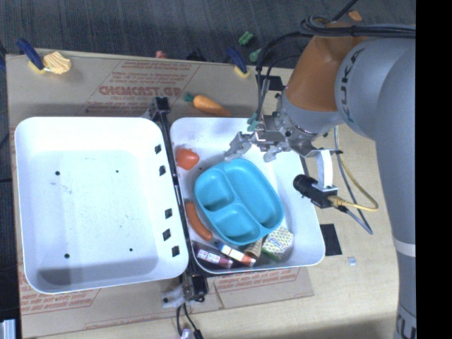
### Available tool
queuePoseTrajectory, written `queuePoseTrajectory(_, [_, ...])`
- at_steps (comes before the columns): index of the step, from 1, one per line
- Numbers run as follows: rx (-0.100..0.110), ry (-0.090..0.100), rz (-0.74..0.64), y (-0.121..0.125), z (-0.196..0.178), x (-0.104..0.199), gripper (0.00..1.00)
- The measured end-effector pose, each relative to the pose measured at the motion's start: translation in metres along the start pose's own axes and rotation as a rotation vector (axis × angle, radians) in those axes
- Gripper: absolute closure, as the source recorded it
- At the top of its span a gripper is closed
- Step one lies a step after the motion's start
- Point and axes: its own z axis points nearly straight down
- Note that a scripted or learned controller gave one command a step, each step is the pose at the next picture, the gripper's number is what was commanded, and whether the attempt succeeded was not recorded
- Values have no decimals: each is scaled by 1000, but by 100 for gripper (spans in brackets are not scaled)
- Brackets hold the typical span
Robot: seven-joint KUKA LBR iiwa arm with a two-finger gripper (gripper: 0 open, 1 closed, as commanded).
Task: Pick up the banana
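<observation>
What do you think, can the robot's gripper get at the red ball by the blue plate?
Probably yes. Nothing covers the red ball, and the gripper hangs nearby over the same bin. But it sits squeezed between the bin wall and the blue plate.

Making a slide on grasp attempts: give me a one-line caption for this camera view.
Gripper poised over the right bin, above a blue divided tray.

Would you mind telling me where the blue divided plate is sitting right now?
The blue divided plate lies in the right bin, near its middle, just below the gripper and beside an orange sausage-like item on its left.
</observation>
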Motion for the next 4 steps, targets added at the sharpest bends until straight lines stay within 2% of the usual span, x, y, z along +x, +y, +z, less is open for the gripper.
queuePoseTrajectory(1, [-6,-2,-81,-28,130,-18,0])
queuePoseTrajectory(2, [-15,-3,-175,-56,129,-22,0])
queuePoseTrajectory(3, [-19,-16,-402,-53,128,8,0])
queuePoseTrajectory(4, [-9,-13,-803,-14,129,10,0])
